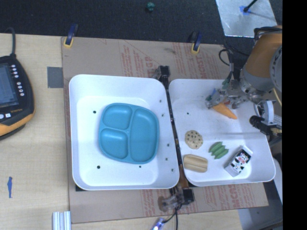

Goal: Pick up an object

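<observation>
Nearest the camera, at the bottom edge of the bench, a small clamp (176, 199) grips the seam where the two white bins meet. Taking the right bin (201, 175) as the landmark: the left bin (86, 171) touches it along its left side and bears a blue divided plate (128, 132) with three compartments, lying flat near that bin's middle. From the right bin's right side the grey arm (265, 56) with its orange band reaches in over the bin's upper right corner. A black and orange teach pendant (13, 98) rests on the bench well to the left, beyond the left bin. Inside the right bin, the gripper (225, 98) hangs low over the upper part of the floor, directly at an orange carrot-shaped piece (226, 111); I cannot tell whether the claw is wide, narrow, or closed on the piece. Toward the bin's near wall lie a tan bread-like block (195, 163) at the lower left, a black and white carton (238, 161) at the lower right, a green pea pod (218, 150) between them and slightly higher, and a round speckled cookie (194, 139) just above the bread-like block.
</observation>
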Controlling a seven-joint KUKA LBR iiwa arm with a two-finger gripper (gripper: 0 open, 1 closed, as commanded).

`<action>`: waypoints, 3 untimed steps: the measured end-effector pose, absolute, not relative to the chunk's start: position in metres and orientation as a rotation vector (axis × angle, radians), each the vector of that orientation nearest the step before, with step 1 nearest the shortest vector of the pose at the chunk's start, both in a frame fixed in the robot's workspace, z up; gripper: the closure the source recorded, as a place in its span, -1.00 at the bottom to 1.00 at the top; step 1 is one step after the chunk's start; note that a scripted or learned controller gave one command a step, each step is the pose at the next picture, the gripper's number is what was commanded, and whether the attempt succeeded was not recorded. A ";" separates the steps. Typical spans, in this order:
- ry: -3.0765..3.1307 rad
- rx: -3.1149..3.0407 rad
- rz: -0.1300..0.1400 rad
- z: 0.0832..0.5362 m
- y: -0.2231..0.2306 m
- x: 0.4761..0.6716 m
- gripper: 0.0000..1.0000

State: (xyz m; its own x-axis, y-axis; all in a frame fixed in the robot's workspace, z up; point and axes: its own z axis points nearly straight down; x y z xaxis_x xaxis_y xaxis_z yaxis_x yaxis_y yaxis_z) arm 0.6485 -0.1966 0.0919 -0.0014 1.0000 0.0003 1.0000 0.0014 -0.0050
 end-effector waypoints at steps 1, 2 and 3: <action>-2.225 -2.217 0.001 0.092 -0.190 0.656 -1.00; -2.227 -2.215 0.002 0.103 -0.191 0.656 1.00; -2.227 -2.214 0.002 0.153 -0.119 0.651 1.00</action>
